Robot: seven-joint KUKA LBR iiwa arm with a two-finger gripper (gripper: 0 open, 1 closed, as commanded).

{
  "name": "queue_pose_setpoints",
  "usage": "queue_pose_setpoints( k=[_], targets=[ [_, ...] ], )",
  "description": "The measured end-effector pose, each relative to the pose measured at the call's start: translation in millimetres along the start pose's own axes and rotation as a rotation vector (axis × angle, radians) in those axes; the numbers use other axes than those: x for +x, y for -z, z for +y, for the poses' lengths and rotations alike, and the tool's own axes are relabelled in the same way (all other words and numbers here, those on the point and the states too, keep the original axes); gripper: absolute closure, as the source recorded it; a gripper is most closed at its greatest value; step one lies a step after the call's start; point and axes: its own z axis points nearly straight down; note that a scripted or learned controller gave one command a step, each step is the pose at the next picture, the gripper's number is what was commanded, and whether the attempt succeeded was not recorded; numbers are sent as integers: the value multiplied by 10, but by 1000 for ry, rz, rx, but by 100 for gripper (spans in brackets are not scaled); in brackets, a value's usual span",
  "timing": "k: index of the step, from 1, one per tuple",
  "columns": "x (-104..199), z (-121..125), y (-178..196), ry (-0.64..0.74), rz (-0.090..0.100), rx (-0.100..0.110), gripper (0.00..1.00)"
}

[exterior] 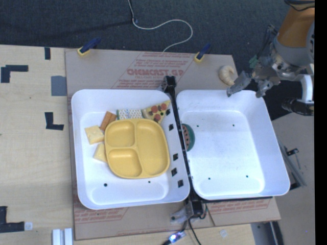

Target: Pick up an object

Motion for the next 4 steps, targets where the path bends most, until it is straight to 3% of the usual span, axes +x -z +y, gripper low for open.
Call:
queue_pose_setpoints(
  k=[1, 4],
  targets=[
    [7, 19, 94, 3, -2, -13, 0],
    [27, 119, -1672, 5, -3, -10, 0]
  ],
)
